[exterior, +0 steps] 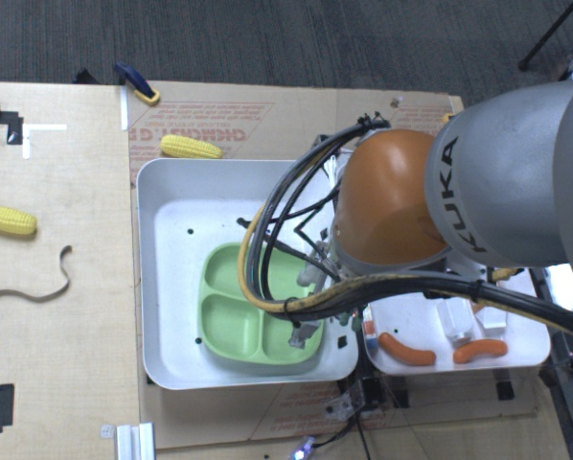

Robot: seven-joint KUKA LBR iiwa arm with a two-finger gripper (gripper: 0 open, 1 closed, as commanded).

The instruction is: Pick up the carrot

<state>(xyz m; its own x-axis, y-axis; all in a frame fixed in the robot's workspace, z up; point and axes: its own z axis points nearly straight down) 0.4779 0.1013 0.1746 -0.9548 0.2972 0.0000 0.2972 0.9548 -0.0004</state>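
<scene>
Two orange elongated pieces lie in the right bin [536,348] near its front wall: one [406,350] at the left and one [480,350] further right. I cannot tell which of them is the carrot. The arm's orange band [387,199] and grey wrist cover most of that bin. The gripper [304,332] hangs under the cables over the right edge of a green divided plate [231,314] in the left bin [162,257], well to the left of both orange pieces. Cables hide most of the gripper.
A corn cob [191,147] lies on the cardboard behind the left bin, and another [7,220] lies on the bench at far left. A dark curved strip [37,290] is left of the bin. Small clear-white items [459,319] sit in the right bin.
</scene>
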